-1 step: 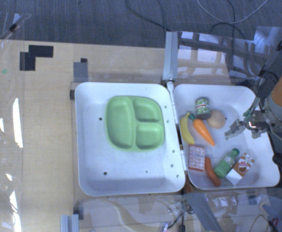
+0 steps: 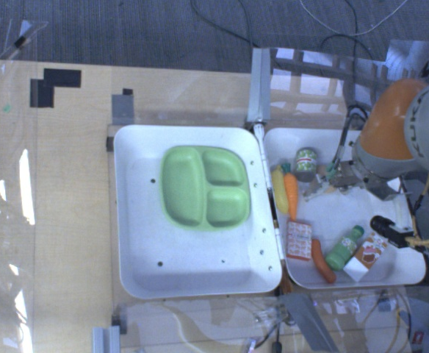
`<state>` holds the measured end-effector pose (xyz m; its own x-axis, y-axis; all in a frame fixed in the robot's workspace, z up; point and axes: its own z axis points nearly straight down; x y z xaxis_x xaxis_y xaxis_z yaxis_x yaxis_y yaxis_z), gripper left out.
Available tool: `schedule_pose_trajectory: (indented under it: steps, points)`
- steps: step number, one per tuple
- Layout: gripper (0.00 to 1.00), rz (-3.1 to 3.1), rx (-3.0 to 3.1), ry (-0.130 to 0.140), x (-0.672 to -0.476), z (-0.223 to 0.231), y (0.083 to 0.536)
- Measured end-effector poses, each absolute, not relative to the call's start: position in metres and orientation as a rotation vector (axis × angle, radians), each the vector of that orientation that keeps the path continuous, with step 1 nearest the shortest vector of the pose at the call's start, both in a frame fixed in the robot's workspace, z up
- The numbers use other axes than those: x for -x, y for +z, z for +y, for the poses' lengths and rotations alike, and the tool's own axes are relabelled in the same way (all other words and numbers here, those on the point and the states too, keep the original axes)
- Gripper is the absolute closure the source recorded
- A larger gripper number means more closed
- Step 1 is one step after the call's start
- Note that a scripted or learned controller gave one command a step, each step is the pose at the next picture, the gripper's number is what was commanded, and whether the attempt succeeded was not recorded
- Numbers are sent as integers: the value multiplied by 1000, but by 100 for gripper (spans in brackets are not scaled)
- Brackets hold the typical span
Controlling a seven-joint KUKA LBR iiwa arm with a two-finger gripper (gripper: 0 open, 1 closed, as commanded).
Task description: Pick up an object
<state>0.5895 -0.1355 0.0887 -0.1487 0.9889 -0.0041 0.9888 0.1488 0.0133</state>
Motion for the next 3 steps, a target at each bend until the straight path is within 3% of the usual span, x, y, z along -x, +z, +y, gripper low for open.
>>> schedule_pose_trajectory:
  steps: [1,2,3]
  points:
    - [0,2487,-1930,-18,-639,-102,90]
    - [100,2486,-1923,-16,-641,-101,102]
    - [100,2457,-1970,-16,-663,-33,182]
